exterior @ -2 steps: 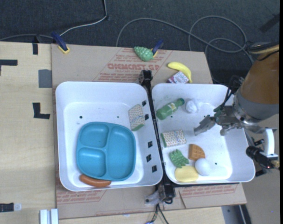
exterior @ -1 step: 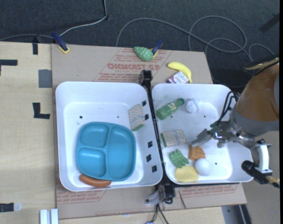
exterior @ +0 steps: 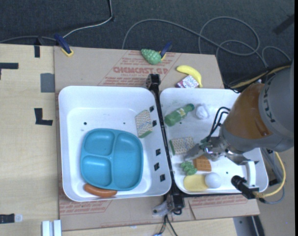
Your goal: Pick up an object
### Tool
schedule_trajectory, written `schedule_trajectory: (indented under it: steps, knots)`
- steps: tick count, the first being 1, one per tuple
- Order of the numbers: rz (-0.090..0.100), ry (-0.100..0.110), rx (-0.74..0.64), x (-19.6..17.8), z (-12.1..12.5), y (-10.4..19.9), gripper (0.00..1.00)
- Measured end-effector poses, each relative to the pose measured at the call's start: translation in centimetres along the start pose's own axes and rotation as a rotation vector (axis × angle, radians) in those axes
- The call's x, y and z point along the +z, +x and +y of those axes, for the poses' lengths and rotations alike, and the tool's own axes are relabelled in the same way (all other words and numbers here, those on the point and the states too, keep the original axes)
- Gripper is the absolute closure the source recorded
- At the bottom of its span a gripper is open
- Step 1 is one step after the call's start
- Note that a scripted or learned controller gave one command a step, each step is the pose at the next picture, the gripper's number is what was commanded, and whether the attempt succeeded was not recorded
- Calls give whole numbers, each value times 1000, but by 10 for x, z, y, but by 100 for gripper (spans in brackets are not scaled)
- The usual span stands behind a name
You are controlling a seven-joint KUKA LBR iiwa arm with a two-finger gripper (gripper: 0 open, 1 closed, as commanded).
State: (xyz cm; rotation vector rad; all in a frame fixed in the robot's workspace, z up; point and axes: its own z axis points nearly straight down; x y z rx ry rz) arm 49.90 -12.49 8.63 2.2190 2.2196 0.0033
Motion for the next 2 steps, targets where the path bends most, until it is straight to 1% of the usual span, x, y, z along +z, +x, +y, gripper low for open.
schedule_trajectory:
  steps: [1, 2]
  knots:
    - [-1, 0, 1, -10, 0, -1, 100]
    - [2, 6, -2, -30, 34, 27, 100]
